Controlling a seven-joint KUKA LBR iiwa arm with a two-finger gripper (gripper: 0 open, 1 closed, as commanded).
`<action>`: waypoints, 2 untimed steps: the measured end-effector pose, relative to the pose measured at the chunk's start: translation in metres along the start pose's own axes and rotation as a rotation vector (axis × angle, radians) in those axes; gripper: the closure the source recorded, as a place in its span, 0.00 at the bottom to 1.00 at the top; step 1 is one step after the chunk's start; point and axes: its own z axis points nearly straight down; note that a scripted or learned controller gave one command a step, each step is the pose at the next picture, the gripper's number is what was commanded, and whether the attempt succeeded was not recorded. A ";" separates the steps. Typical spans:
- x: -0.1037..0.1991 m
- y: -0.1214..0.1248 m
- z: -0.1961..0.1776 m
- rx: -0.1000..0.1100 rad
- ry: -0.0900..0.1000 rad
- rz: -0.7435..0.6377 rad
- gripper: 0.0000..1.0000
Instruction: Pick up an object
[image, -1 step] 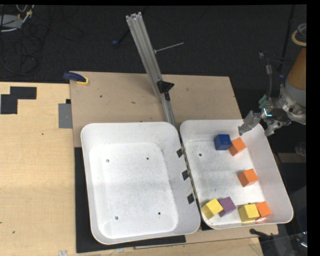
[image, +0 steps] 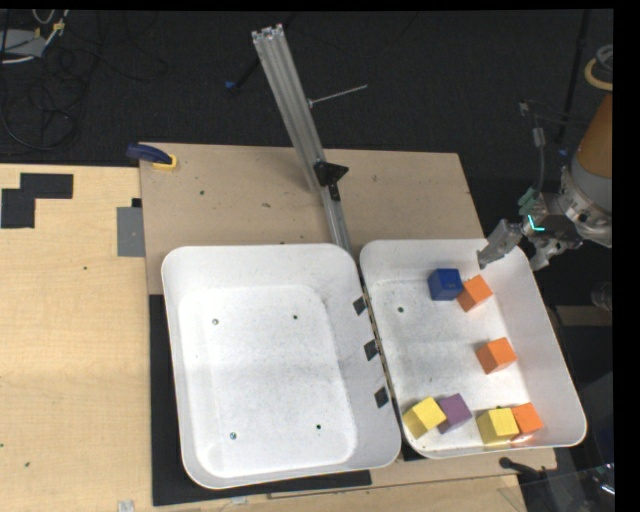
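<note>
The right bin holds several small blocks. A blue block sits near its far edge with an orange block touching its right side. Another orange block lies mid-right. Along the near edge are a yellow block, a purple block, a second yellow block and an orange block. My gripper hangs over the bin's far right corner, up and to the right of the blue and orange pair, open, with nothing between its fingers.
The left bin lies beside the right one, joined by black clips. A slanted aluminium rail rises behind the bins. A blue and yellow clamp sits at the bench's far left corner.
</note>
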 end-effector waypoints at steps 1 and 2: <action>0.009 -0.002 0.061 0.006 0.002 0.001 0.00; 0.014 0.004 0.108 0.005 0.002 -0.002 0.00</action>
